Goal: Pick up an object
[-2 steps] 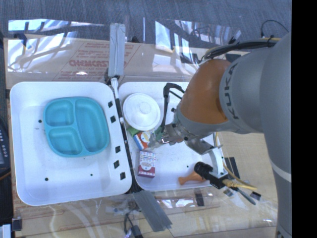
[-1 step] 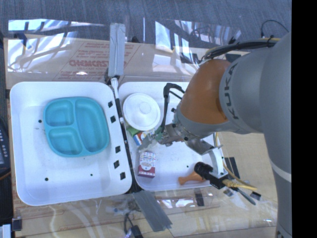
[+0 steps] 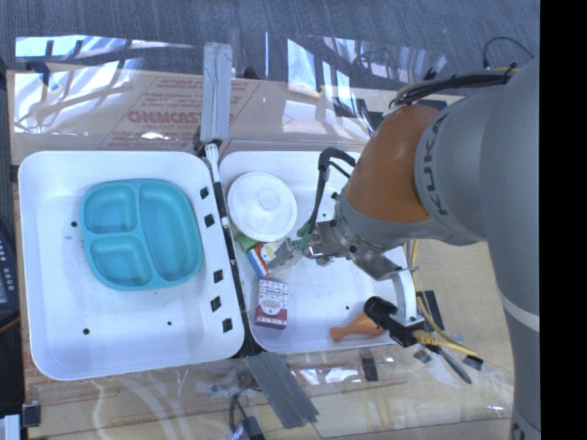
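The gripper (image 3: 300, 247) is low over the middle of the right bin (image 3: 316, 312), and the arm's grey and orange bulk hides enough that I cannot tell whether it is open or closed. Its tip is just beside a small packet (image 3: 260, 257) with blue and green on it, which lies by the bin's left wall. A white round bowl (image 3: 262, 205) sits just beyond the packet, on the far side. Nearer is a small red and white box (image 3: 272, 303), and an orange piece (image 3: 352, 333) lies at the near right. In the left bin (image 3: 41, 273), well apart, rests a teal divided plate (image 3: 142, 234).
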Available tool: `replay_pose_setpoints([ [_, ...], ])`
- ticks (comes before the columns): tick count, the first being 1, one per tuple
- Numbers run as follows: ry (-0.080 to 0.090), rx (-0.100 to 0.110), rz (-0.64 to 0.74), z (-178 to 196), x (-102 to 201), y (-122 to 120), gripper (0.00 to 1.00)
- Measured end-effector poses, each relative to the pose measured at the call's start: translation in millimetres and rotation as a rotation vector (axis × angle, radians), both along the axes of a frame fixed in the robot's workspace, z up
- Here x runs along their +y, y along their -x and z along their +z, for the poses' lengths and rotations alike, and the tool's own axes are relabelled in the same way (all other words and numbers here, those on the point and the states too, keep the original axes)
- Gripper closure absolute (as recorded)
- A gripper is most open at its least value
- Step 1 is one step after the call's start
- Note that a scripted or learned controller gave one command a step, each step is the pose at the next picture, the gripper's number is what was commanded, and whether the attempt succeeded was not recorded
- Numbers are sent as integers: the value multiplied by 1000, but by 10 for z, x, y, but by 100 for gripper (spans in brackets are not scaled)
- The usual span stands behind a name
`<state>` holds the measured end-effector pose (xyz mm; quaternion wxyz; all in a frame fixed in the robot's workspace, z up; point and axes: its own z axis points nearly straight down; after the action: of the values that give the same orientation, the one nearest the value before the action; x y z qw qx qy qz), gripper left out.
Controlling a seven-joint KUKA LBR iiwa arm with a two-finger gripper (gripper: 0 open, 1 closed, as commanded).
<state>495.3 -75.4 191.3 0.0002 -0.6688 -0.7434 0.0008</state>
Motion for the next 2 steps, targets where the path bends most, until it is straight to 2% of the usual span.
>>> replay_pose_setpoints([
  [1,-2,-7,55,-956,-239,67,0],
  [2,-2,-1,258,8,87,181,0],
])
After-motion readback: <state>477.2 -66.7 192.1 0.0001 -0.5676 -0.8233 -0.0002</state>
